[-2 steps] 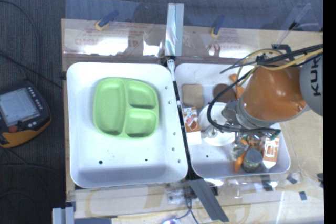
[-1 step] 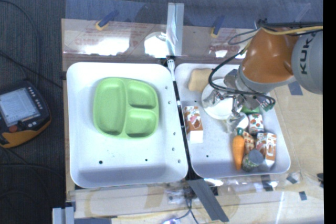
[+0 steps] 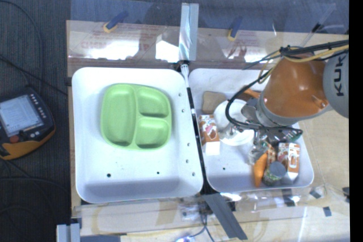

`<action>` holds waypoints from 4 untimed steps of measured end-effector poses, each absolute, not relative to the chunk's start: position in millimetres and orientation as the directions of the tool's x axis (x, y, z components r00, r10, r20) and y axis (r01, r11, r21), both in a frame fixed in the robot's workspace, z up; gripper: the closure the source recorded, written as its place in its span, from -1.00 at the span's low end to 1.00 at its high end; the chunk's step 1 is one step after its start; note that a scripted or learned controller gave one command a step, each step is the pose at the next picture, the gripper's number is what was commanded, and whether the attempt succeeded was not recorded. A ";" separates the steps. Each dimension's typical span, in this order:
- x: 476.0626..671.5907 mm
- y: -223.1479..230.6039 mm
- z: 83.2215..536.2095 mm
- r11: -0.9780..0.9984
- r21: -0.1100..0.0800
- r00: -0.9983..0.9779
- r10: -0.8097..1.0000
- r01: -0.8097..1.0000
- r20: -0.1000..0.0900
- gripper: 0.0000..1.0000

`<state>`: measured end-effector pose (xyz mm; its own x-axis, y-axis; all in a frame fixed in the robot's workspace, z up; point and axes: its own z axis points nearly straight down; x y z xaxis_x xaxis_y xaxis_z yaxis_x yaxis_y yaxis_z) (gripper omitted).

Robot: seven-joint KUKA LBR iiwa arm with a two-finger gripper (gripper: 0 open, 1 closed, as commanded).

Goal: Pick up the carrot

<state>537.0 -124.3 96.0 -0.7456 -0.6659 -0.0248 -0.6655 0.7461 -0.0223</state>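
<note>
The orange carrot [image 3: 260, 169] lies near the front edge of the right bin [image 3: 227, 175], roughly upright in the view, beside a round dark-lidded item [image 3: 276, 172]. My gripper [image 3: 262, 147] hangs straight down just above the carrot's upper end, under the orange band of the arm [image 3: 295, 88]. The wrist hides much of the gripper, and the carrot still rests on the bin floor.
In the left bin [image 3: 91, 178] sits a green divided plate [image 3: 136, 116]. The right bin also holds a small packet [image 3: 209, 128], a white round item [image 3: 238, 136], a brown flat piece [image 3: 212, 100] and an orange-labelled packet [image 3: 292, 157]. A handheld pendant [image 3: 22, 119] lies off the bench at left.
</note>
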 end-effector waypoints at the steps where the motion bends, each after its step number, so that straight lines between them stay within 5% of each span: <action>1: 507.9 -124.4 98.2 0.609 -0.038 -0.608 -0.793 -0.792 -0.036 -1.00; 2: 496.9 -147.0 94.9 0.672 -0.021 -0.671 -0.741 -0.741 -0.024 -1.00; 3: 499.4 -144.9 105.4 0.671 -0.025 -0.670 -0.742 -0.741 -0.028 1.00; 4: 507.2 -86.9 184.2 0.216 -0.002 -0.216 -0.976 -0.976 -0.005 1.00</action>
<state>507.2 -86.9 184.2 -0.2159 -0.9764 -0.0047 -0.9764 0.2159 -0.0019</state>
